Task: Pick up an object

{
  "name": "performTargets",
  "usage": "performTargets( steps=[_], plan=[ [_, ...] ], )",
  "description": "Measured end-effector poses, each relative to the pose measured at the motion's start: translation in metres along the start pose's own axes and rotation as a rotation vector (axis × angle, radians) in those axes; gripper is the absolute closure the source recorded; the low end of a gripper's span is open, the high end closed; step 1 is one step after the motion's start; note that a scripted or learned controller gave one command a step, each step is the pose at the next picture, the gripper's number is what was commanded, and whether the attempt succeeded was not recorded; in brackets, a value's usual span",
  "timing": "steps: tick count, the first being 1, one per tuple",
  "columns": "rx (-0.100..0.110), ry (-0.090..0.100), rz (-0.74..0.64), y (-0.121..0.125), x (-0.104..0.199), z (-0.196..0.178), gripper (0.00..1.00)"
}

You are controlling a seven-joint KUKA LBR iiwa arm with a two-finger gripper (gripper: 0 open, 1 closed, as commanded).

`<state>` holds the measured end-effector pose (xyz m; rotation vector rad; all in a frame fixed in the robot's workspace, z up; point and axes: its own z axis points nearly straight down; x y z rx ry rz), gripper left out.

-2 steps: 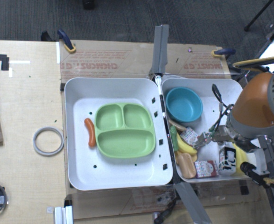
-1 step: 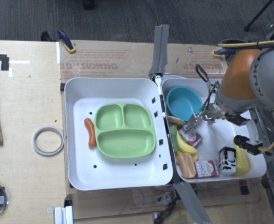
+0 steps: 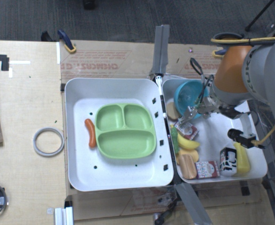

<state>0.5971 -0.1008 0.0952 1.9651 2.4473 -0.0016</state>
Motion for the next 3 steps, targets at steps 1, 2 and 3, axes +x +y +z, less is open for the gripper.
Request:
performTargets(
  steps=[1, 2, 3],
  plan=[
    [-0.002, 0.003, 0.101, -0.003, 0.002, 0.000, 0.00],
    [0.035, 0.013, 0.142, 0.052, -0.017, 0.003, 0.00],
    [-0.004, -0.002, 0.115, 0.034, -0.004, -0.001, 0.00]
  ],
)
